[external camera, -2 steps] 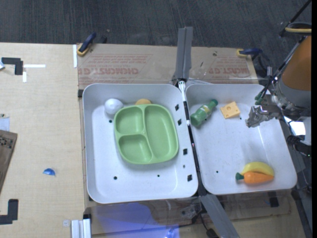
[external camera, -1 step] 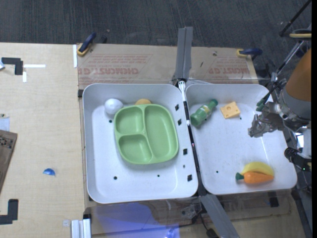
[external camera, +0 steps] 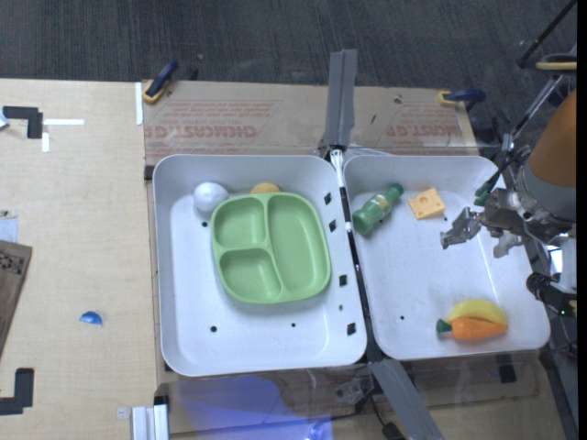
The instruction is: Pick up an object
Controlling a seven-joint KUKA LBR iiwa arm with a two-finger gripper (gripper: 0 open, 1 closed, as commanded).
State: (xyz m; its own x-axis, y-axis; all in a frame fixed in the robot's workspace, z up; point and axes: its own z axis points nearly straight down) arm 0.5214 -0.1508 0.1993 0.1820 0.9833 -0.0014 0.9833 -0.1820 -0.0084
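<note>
- Hovering over the right bin (external camera: 404,310) at its 3 o'clock side, the gripper (external camera: 479,230) is spreading its fingers wide, holding nothing.
- Lying at 5 o'clock: carrot (external camera: 473,329), touching banana (external camera: 481,311).
- Resting at 11 o'clock: green bottle (external camera: 376,208), cheese wedge (external camera: 426,203).
- Sitting in the left bin (external camera: 183,328): green plate (external camera: 271,246).

Arm (external camera: 550,168) low, jaws spread, empty.
</note>
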